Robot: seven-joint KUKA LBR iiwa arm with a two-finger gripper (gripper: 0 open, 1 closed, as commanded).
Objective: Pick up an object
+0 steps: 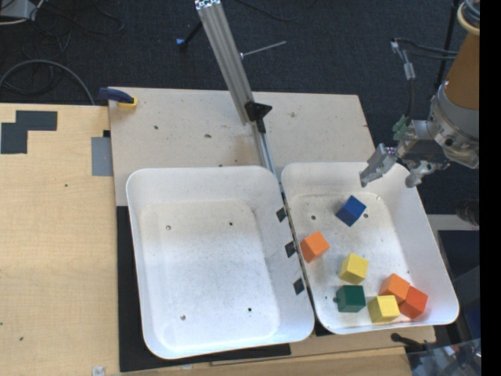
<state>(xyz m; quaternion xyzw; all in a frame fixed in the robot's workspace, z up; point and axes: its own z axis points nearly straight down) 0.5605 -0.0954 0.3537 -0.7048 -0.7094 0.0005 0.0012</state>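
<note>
The gripper (pixel 394 169) hung open over the back edge of the right bin (pixel 438 249), holding nothing. The blue block (pixel 351 210) lay just below it, apart from the others (probably the easiest to grab). The rest sat nearer the front corner.

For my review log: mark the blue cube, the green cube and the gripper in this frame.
blue cube (pixel 351 210), camera view, on its top face.
green cube (pixel 351 298), camera view, on its top face.
gripper (pixel 391 171), camera view, midway between its fingertips.
</note>
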